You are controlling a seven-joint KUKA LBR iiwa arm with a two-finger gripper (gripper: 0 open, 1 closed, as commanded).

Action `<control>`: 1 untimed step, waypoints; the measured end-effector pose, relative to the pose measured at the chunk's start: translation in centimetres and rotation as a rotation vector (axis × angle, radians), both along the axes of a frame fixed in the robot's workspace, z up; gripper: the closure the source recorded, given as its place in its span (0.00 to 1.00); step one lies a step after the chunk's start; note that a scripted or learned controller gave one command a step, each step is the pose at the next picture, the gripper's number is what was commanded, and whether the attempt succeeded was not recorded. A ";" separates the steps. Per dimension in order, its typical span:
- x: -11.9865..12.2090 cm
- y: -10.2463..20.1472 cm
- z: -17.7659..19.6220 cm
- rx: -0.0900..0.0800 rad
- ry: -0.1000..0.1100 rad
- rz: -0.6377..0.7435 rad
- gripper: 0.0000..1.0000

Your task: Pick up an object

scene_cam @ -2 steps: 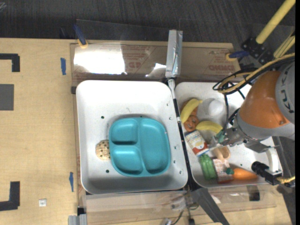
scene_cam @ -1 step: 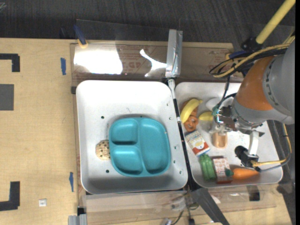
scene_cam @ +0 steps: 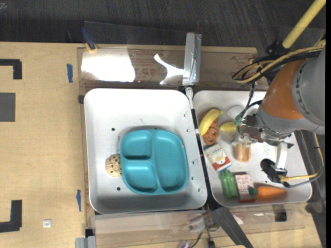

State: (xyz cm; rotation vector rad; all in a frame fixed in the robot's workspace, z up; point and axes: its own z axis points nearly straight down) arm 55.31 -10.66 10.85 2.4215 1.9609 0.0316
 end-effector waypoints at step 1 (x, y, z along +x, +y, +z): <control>0.1 5.5 11.9 0.010 0.024 -0.056 1.00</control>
